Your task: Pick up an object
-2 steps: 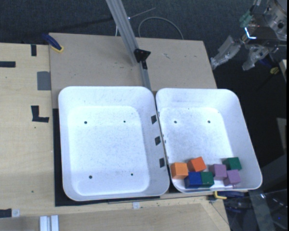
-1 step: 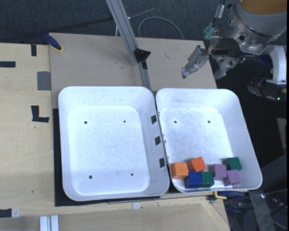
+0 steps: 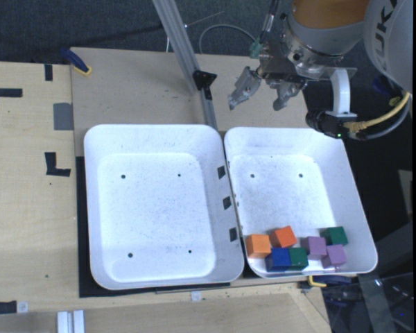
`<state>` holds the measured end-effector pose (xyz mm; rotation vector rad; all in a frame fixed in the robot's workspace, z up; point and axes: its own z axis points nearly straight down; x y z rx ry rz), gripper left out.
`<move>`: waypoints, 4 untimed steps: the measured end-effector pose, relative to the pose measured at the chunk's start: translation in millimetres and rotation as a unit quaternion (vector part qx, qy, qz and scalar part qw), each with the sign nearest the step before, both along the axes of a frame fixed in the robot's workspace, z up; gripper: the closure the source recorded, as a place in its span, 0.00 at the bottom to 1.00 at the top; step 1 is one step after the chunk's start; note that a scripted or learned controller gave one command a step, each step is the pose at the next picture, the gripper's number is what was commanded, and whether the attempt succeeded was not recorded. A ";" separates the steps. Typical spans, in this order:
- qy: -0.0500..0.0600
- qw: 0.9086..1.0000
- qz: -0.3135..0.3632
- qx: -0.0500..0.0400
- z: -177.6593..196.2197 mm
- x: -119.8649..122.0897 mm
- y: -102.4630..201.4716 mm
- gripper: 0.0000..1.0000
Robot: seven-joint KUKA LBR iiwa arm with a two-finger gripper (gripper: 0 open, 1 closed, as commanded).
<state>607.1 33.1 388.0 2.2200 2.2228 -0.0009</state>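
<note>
With the end effector point(image 3: 261, 97) released and empty above the right bin's point(image 3: 347, 164) far edge, it should travel toward the blocks point(image 3: 296, 249) clustered in the near corner, targeting an outlying one

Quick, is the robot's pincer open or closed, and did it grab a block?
Pincer: open, holding nothing, up above the far edge of the right bin.
</note>
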 end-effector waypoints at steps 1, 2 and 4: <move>0.005 1.000 0.002 0.000 -106.1 -33.3 61.8 0.00; 0.002 1.000 -0.004 -0.002 -125.8 -35.8 -20.4 0.00; -0.004 1.000 -0.003 -0.001 68.9 -124.9 -110.2 0.00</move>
